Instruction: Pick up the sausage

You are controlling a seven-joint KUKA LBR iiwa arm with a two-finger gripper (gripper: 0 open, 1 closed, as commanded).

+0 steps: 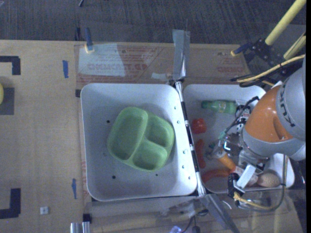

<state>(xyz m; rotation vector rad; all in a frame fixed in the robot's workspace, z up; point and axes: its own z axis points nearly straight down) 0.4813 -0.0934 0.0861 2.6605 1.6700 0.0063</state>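
I've got the gripper [224, 148] low in the right bin [212, 92], and I cannot tell how it's set from up here. The sausage [215, 174] lies just below it near the bin's front wall, beside the tomato [198, 125] and bottle [218, 106]. Crowded spot: I risk nudging neighbours or missing.

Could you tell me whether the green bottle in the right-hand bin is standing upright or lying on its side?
Lying on its side. The green bottle shows its full length stretched across the floor of the right bin, near the far wall.
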